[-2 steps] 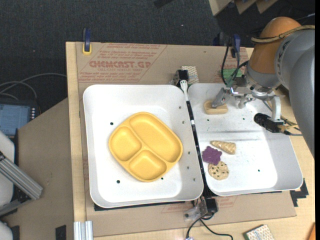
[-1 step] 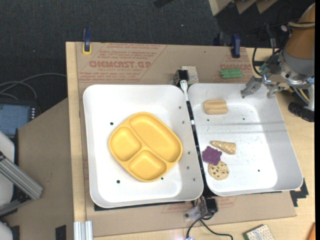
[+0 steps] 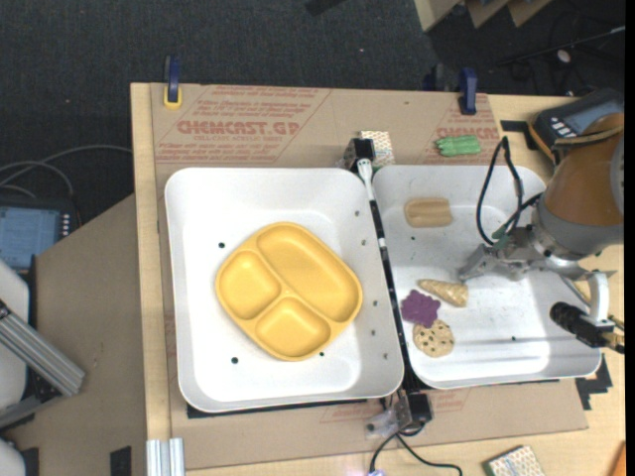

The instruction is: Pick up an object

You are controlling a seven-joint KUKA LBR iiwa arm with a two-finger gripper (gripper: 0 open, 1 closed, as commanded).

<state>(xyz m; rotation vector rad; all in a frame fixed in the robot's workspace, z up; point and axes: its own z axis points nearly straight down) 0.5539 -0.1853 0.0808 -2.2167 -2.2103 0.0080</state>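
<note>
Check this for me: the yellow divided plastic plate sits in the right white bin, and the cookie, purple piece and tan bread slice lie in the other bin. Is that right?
Not quite. The camera view shows the yellow divided plastic plate in the left white bin, not the right one. The rest holds: the cookie, purple piece and tan bread slice lie in the other bin, on the right.

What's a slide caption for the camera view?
KUKA arm's pincer low in the right bin near a pastry, purple piece and cookie; yellow divided plate in left bin.

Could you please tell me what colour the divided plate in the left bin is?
The divided plate is yellow, seen clearly in the camera view.
</note>
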